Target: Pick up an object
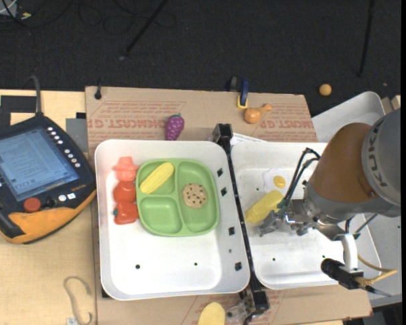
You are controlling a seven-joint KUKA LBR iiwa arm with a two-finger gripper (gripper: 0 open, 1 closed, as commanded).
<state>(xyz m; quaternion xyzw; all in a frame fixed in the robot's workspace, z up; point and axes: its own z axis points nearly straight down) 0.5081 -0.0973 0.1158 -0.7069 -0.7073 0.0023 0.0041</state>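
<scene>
Gripper (pixel 279 221) low in right bin (pixel 304 276), fingers' state cannot tell. Yellow oblong piece (pixel 263 206), one, in right bin, touching gripper's upper side; long axis diagonal, upper end toward top right, lower toward bottom left. Small yellow disc (pixel 279 181), one, just above. Left bin (pixel 162 276): green tray (pixel 164 220) one, corn cob (pixel 155 177) one, cookie (pixel 194 196) one, red figure (pixel 124 191) one.

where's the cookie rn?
The cookie lies in the right compartment of the green tray in the left bin, with the corn cob to its left.
</scene>
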